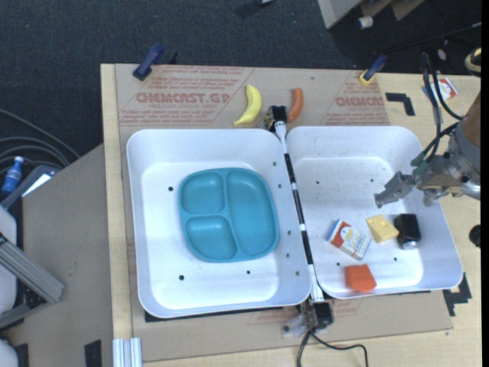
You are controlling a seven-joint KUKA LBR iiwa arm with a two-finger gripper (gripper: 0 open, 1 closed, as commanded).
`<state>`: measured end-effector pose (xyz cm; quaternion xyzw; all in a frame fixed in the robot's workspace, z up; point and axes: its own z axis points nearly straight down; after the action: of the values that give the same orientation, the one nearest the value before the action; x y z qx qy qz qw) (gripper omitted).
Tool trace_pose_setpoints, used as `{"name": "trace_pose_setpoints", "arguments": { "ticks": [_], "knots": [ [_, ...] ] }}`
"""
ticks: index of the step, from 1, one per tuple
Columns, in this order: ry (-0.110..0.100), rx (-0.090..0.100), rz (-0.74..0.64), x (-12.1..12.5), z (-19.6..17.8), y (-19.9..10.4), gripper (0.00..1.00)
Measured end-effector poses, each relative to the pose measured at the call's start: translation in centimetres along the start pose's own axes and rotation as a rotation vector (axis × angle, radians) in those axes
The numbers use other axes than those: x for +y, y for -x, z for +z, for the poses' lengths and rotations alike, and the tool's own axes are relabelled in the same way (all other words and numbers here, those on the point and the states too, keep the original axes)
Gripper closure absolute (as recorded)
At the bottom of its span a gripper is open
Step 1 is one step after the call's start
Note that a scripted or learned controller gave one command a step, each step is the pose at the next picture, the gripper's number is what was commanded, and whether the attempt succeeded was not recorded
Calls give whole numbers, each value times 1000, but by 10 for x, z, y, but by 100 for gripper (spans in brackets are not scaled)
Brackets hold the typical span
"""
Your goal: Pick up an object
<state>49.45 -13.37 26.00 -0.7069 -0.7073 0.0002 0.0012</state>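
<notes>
1. The gripper (391,191) hangs over the right bin (336,151); I cannot tell its state.
2. A yellow block (381,228), black block (408,229), small carton (349,238) and orange block (360,277) lie below it.
3. A blue divided plate (228,213) sits in the left bin (153,174).

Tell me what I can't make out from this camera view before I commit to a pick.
- Gripper: blurred, so the state of its jaws is unreadable.
- Arm: cut off by the right edge.
- Small carton: print too small to read.
- Black object: dark and shapeless, so its identity is unclear.
</notes>
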Motion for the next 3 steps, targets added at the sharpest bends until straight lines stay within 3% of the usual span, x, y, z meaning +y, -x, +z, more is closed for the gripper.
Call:
{"name": "trace_pose_setpoints", "arguments": {
  "ticks": [1, 2, 3],
  "knots": [
    [0, 0, 1, 58, 103, 27, 0],
    [0, 0, 1, 59, 175, 13, 0],
    [3, -1, 0, 127, 175, -30, 0]
  ]
}}
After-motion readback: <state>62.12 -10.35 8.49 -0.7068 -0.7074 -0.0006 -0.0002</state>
